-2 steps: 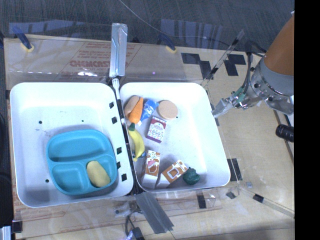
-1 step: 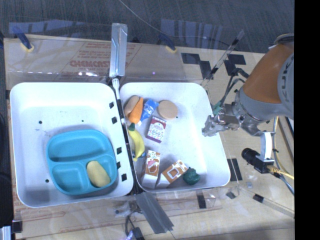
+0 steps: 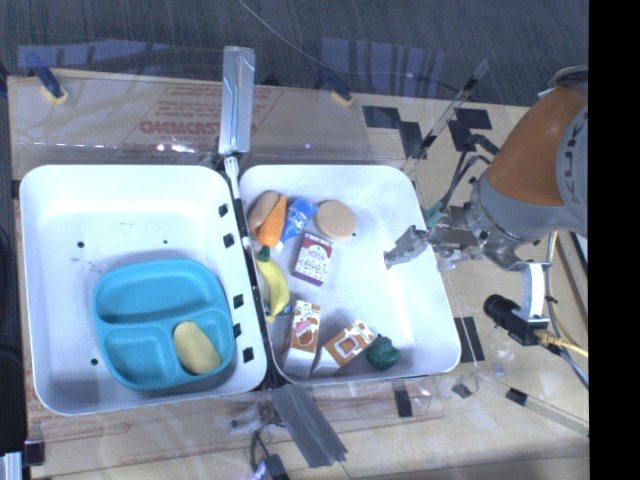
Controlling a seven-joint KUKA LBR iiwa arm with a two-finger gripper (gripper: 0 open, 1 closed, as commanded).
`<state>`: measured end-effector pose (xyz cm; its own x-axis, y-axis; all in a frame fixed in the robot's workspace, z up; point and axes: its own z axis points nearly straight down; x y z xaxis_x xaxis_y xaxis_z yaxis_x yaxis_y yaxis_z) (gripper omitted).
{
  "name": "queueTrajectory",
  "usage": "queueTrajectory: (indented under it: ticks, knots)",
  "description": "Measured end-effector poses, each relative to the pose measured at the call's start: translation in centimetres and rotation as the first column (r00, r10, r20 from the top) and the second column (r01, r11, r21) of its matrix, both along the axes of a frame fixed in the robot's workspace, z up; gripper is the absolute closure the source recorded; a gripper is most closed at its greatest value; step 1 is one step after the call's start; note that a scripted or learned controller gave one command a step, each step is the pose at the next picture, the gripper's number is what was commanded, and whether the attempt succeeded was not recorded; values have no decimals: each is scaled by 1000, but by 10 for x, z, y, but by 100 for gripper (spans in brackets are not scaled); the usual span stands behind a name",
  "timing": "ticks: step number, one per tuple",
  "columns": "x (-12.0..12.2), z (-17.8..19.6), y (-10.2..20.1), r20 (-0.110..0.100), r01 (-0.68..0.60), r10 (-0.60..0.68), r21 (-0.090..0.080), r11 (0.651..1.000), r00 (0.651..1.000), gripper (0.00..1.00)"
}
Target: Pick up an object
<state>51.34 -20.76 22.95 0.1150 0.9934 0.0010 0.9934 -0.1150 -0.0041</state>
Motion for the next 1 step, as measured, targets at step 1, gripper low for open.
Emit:
queueTrajectory:
  ticks: [1]
  knots:
    - [58, -64, 6, -3, 88, -88, -1, 996, 996, 0]
